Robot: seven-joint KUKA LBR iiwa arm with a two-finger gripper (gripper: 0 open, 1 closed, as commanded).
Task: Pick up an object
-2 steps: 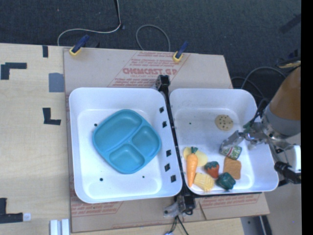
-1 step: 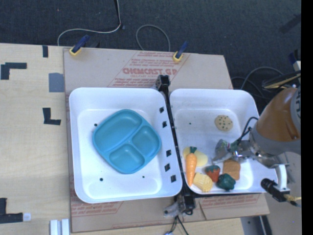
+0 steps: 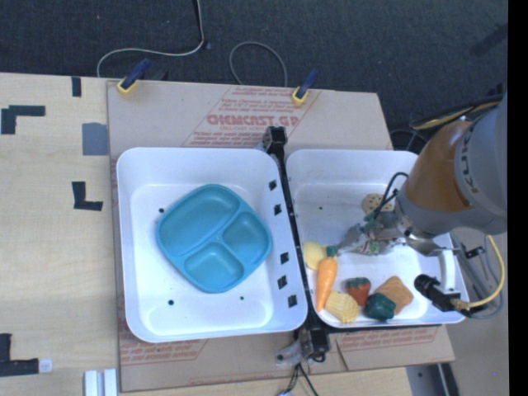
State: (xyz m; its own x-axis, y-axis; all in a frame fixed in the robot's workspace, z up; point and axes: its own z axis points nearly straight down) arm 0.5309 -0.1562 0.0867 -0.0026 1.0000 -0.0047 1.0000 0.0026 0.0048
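My gripper (image 3: 356,241) hangs low in the right bin (image 3: 330,172), reaching in from the right and pointing left. Just left of its tip lies a pale yellow round piece (image 3: 313,255), with an orange carrot (image 3: 326,282) below it. Along the bin's front edge sit a yellow corn piece (image 3: 342,307), a small red piece (image 3: 358,289), a green piece (image 3: 380,307) and a tan bread-like piece (image 3: 395,290). A speckled beige cracker (image 3: 373,200) rests behind the gripper. Nothing is visibly held.
The left bin (image 3: 140,172) holds a blue divided plate (image 3: 214,237). A black divider (image 3: 285,229) runs between the bins. The grey arm with its orange band (image 3: 441,180) covers the right bin's right side. Cables lie on the floor behind the bench.
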